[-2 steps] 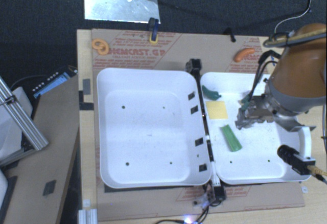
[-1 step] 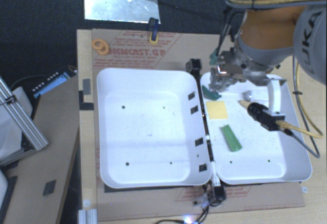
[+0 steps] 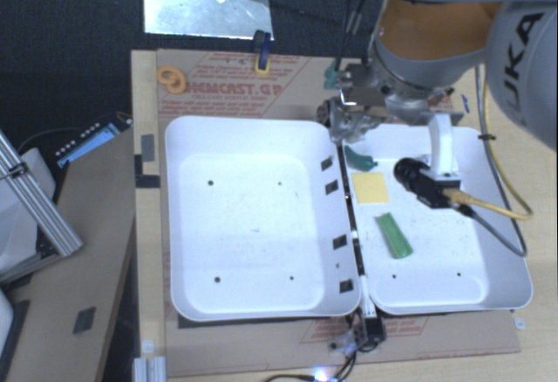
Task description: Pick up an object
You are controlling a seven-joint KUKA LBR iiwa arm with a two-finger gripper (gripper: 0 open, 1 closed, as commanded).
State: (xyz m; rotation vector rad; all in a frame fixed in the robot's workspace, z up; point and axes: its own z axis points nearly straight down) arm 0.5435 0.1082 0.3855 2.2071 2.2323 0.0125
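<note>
The arm [image 3: 453,14] reaches in over the far end of the right bin [image 3: 497,284], its orange band bulking directly above the wrist. The left bin [image 3: 244,223] lies off to the gripper's side, across the central divider, well apart from the work.

The gripper [image 3: 351,123] sits low at the far inner corner of the right bin, close to the divider. Whether it is released or clenched cannot be told; the tip is small and blurred against the wrist hardware.

Three candidate objects lie in the right bin. A green block [image 3: 394,235] rests well nearer the camera than the gripper. A yellow square [image 3: 370,188] lies between that block and the gripper. A small teal piece [image 3: 359,158] sits just beneath the gripper tip (contact cannot be confirmed).

Judgement: the step in hand is the descent or closing upon the teal piece. Nothing is seen lifted. The next move calls for a firm closure on it, then a straight lift clear of the bin wall.
</note>
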